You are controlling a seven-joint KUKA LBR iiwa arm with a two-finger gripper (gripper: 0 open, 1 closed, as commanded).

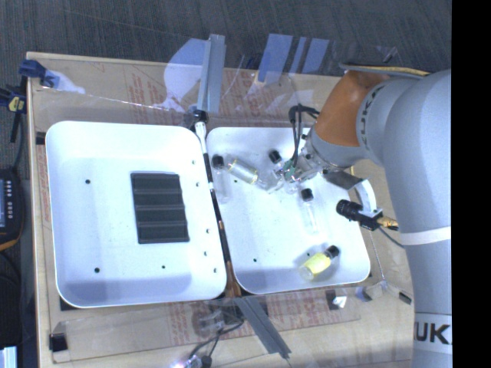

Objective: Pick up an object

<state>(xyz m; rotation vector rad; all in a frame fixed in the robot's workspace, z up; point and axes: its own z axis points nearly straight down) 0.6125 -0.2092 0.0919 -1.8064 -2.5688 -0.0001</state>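
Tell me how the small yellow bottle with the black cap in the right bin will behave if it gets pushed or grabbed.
The yellow bottle lies on its side on the right bin floor, so its rounded body would probably roll when nudged. It looks small, likely light and easy to knock away. Its smooth, shiny surface may slip under a loose grip.

Bright, even light falls from overhead. The two white bins (123, 282) glare almost to blown-out, with soft grey shading along their lower inner walls. The picture is coarse and slightly soft; small clear items near the pincer (291, 173) blur together, perhaps from reflections.
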